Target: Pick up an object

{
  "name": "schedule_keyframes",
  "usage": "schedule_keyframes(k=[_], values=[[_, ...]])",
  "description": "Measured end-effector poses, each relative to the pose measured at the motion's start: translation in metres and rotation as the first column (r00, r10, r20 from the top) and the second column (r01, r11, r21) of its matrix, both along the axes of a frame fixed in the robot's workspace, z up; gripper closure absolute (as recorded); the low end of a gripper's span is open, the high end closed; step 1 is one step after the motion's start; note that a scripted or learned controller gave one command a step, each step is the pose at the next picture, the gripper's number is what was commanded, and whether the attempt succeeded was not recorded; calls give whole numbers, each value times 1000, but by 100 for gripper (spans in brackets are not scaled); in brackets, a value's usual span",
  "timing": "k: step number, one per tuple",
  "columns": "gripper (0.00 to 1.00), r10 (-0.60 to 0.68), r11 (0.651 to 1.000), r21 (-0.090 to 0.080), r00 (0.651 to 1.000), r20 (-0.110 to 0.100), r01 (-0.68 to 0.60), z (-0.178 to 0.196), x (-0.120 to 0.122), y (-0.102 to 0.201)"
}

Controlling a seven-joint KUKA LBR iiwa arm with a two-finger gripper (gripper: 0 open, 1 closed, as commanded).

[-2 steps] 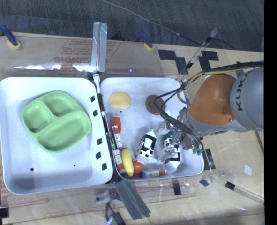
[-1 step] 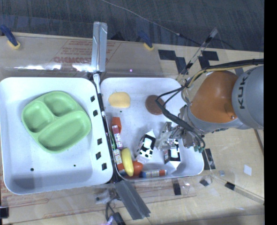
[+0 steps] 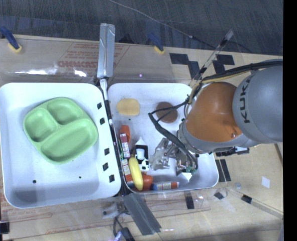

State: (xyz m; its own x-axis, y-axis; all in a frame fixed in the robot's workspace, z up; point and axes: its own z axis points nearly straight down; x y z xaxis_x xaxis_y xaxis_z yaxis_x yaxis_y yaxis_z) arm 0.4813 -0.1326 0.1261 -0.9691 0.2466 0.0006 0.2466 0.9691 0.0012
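Gripper: the gripper [image 3: 164, 157] hangs low inside the right bin [image 3: 153, 90], near its front half, reached in from the right under the grey arm and its orange band [image 3: 211, 115]. Whether it is clenched or released cannot be told from this slanted view, and nothing is visibly caught in it.

Right bin contents: a pile of small items lies along the bin's left wall and front edge. A yellow banana-shaped object [image 3: 135, 170] lies just beside a red item [image 3: 146, 182], with a red-and-white packet [image 3: 124, 136] behind them and a small black-and-white box [image 3: 141, 152] between the packet and the gripper. A slim tube [image 3: 165, 186] lies along the front wall.

Farther items: a pale yellow sponge-like piece [image 3: 128, 107] and a brown round piece [image 3: 167, 112] sit near the back of the bin, well apart from the gripper.

Left bin: the left bin [image 3: 7, 149] holds a green divided plate [image 3: 61, 129], untouched.

Likely target: judging by position, the nearest things to the gripper are the black-and-white box and the banana-shaped object; which one is meant is unclear.

Progress: the arm is down in the bin at picking height, but no object is lifted. Every item appears to rest on the bin floor.

Left to do: a secure grasp and a lift clear of the bin.
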Motion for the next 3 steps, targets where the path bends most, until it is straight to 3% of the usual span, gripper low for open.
schedule_keyframes(k=[1, 2, 3], values=[[100, -216, 976, -13, 976, 16, 216, -30, -1, 27], [100, -459, 888, -3, 888, 5, 459, -33, 39, 38], [100, -608, 794, 5, 794, 11, 608, 119, 100, 56]])
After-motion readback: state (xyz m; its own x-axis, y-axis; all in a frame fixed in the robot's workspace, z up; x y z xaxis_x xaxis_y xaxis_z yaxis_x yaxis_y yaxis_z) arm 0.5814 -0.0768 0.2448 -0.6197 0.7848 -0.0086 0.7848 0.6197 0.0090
